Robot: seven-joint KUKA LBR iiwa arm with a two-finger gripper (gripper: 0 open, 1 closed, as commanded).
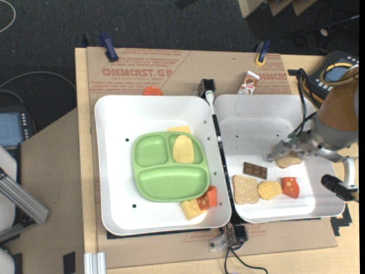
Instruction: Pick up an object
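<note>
Arm in from right, tool (283,150) low, maybe open.

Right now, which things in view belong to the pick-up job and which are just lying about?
Job in hand:
- gripper, low in the right bin
- tan food piece beside it

Lying about:
- chocolate bar
- cracker
- round biscuit
- red piece
- green tray in the left bin
</note>
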